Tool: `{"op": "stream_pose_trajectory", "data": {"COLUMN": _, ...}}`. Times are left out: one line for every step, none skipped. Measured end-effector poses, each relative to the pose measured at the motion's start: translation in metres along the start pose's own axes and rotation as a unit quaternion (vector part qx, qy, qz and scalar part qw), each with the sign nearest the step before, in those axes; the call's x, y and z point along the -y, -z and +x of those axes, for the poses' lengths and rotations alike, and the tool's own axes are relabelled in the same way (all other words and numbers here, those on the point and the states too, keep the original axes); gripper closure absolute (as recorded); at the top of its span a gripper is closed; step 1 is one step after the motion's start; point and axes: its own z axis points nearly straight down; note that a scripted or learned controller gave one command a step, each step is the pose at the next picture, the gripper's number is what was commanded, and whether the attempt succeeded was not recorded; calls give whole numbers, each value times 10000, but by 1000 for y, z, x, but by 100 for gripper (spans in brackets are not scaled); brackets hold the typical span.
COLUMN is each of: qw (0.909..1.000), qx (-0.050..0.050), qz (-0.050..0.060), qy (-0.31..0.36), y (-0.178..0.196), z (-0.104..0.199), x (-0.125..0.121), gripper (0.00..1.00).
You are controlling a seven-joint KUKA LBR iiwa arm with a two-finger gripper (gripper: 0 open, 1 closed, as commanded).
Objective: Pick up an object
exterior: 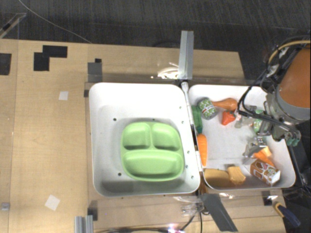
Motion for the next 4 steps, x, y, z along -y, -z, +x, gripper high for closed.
{"op": "stream_pose_trajectory", "data": {"qw": 9999, "qx": -62, "qz": -19, "qy": -82, "y": -136, "z": -1, "x": -30, "gripper": 0}}
{"op": "stream_pose_trajectory", "data": {"qw": 9983, "qx": 13, "qz": -3, "qy": 582, "y": -150, "z": -97, "x": -24, "gripper": 0}}
{"op": "stream_pose_trajectory", "data": {"qw": 9967, "qx": 36, "qz": 0, "qy": 805, "y": -148, "z": -38, "x": -25, "gripper": 0}}
{"op": "stream_pose_trajectory", "data": {"qw": 9948, "qx": 78, "qz": 19, "qy": 1016, "y": -147, "z": 1, "x": -29, "gripper": 0}}
